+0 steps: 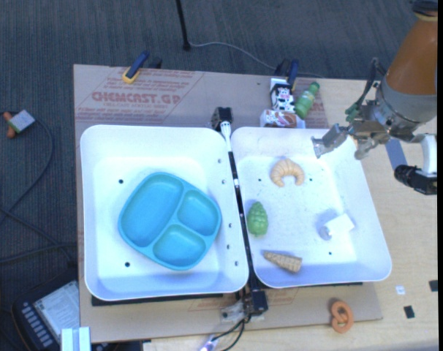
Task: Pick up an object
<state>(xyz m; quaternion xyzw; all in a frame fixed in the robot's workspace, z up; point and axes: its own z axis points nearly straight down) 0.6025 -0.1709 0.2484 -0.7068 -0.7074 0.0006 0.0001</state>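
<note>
Gripper (343, 142) over right bin's (368, 196) far edge; tan croissant (287, 171) curved.

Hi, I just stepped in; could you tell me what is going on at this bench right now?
A grey-and-orange robot arm is reaching in over the far right edge of the right bin, and its hand carries nothing. That bin holds a croissant, a green toy, a cone and a small white piece, all untouched. The left bin holds a blue divided plate. Nothing has been picked up yet.
</note>
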